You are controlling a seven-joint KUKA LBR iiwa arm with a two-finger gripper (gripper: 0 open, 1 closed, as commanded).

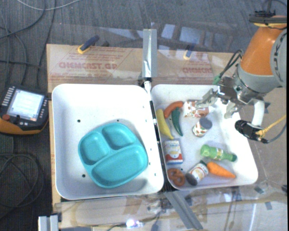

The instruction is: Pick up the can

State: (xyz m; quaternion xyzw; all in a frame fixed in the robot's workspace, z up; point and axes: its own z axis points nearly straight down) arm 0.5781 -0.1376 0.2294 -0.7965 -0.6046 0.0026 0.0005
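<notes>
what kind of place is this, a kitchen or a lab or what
Most likely a robotics lab or test cell, not a kitchen. A KUKA arm reaches over two white bins, toy food such as a carrot and banana lies in the right one, and a teach pendant sits among cables on the carpet.

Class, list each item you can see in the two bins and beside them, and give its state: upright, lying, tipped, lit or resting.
Teal divided plate: resting flat in the left bin.
Soup can: lying on its side.
Silver can: tipped, dark end showing.
Green bottle: lying down.
Carrot: lying flat.
Banana: lying along the right bin's left wall.
Claw: above the right bin's upper right area.
Handheld screen: lit.
</notes>
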